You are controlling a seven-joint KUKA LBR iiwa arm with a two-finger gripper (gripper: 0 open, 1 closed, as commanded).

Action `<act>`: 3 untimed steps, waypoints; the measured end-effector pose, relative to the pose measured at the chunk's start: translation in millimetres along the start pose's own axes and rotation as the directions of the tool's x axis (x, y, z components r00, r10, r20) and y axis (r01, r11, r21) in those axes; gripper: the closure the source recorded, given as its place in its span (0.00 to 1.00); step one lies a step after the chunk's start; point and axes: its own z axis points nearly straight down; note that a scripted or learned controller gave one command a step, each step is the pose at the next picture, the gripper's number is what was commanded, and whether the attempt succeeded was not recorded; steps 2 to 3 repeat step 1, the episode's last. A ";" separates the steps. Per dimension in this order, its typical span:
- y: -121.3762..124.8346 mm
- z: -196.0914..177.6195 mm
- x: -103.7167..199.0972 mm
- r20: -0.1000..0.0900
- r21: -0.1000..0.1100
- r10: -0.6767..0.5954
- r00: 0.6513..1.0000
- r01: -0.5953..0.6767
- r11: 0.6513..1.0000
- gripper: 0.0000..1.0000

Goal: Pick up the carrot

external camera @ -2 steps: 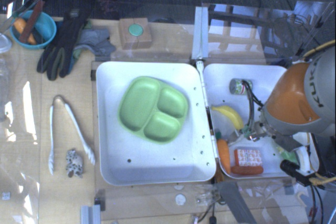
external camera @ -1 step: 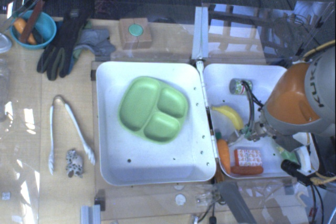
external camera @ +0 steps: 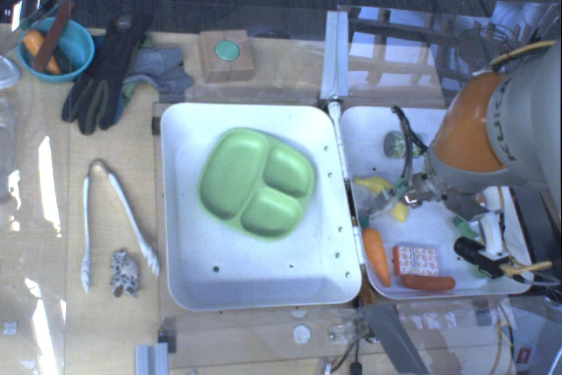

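The orange carrot point(external camera: 376, 256) lies along the left wall of the right bin point(external camera: 436, 120), near its front corner, with its tip pointing toward the front. My gripper point(external camera: 397, 196) hangs low over the middle of that bin, a short way behind the carrot and slightly to its right, apart from it. Small yellow pieces point(external camera: 376, 185) lie right by the gripper. The grey arm with its orange band point(external camera: 464, 136) covers the bin's right side.
A red sausage point(external camera: 428, 282) and a red-and-white checked block point(external camera: 415, 259) lie just right of the carrot. The left bin point(external camera: 184, 268) holds a green divided plate point(external camera: 257, 182). On the bench at left are black gloves point(external camera: 105, 83), white tongs point(external camera: 118, 215) and a blue bowl point(external camera: 58, 48).
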 end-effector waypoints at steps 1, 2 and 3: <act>-53.3 -1.2 11.8 0.001 -0.001 -0.059 0.998 0.059 0.998 0.00; -53.3 -1.2 11.8 0.001 -0.001 -0.059 0.998 0.059 0.998 0.00; -53.3 -1.2 11.8 0.001 -0.001 -0.059 0.998 0.059 0.998 0.00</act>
